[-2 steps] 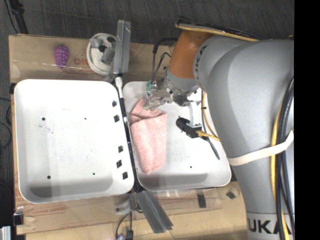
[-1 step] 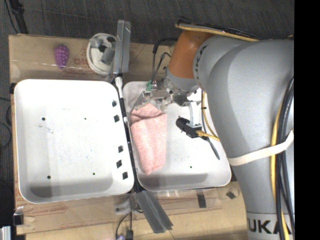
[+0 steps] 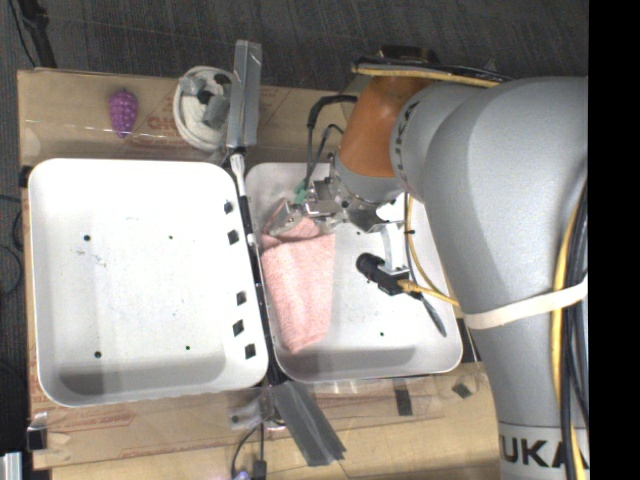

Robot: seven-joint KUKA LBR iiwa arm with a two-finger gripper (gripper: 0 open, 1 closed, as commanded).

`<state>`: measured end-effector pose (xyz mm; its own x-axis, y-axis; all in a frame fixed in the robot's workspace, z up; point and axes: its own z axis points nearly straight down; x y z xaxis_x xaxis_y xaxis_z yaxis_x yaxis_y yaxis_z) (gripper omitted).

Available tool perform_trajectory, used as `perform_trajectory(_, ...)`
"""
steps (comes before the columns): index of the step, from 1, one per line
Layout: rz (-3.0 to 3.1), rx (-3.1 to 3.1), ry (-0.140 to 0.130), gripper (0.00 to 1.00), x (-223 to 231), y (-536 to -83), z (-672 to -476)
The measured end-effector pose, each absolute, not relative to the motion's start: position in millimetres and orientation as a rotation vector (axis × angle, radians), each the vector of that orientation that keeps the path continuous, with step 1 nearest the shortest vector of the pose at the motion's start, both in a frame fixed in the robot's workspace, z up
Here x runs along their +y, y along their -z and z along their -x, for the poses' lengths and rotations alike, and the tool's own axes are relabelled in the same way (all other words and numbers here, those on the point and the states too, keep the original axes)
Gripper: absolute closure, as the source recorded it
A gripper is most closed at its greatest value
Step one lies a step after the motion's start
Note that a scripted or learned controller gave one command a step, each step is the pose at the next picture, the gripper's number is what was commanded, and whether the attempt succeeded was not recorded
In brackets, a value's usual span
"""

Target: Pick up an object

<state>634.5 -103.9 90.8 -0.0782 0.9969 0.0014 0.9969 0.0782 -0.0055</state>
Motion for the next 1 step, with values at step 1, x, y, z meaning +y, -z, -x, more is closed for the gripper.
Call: perform_trajectory(1,1.866,-2.529,0.000,0.00,-99.7,-93.2,-657.6)
